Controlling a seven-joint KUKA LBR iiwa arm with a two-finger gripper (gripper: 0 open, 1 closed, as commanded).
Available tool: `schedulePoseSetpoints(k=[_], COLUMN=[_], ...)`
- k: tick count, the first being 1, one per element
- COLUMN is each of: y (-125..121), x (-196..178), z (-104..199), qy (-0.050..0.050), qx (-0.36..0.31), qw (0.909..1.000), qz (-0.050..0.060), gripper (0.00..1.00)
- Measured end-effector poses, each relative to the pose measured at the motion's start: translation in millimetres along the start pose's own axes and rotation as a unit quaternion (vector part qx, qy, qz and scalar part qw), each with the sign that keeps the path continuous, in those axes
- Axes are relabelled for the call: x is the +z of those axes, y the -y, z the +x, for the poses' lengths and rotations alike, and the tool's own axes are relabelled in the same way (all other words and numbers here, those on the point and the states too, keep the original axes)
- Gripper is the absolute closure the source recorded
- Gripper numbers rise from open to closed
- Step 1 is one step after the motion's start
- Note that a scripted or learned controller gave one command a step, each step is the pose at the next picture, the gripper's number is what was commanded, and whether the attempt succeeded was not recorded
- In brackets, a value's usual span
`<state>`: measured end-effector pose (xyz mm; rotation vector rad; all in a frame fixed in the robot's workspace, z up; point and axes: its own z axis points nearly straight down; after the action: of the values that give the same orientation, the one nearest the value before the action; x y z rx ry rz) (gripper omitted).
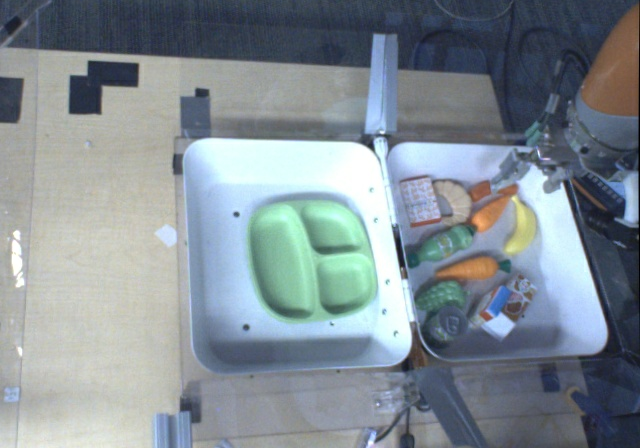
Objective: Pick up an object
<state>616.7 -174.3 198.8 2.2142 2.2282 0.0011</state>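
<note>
The right bin (585, 321) holds several toy foods: a red and white box (417, 201), a brown cookie (453, 198), an orange piece (491, 212), a yellow banana (521, 226), a green bottle (440, 246), a carrot (468, 269), a dark green vegetable (439, 293), a grey round item (445, 325) and a small carton (505, 304). My gripper (531, 170) hangs open over the bin's far right corner, above the orange piece and the banana. Nothing is between its fingers.
The left bin (215, 336) holds a green divided plate (312, 258). A metal post (381, 86) stands behind the gap between the bins. Cables lie on the dark floor at the back right. Wooden bench spreads to the left.
</note>
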Motion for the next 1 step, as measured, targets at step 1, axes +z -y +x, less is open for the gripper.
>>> schedulePoseSetpoints(k=[1], y=[-1.3], x=[104.2], z=[-27.6], qy=[0.001], qx=[-0.060], qw=[0.9982], qz=[-0.002], gripper=[0.00])
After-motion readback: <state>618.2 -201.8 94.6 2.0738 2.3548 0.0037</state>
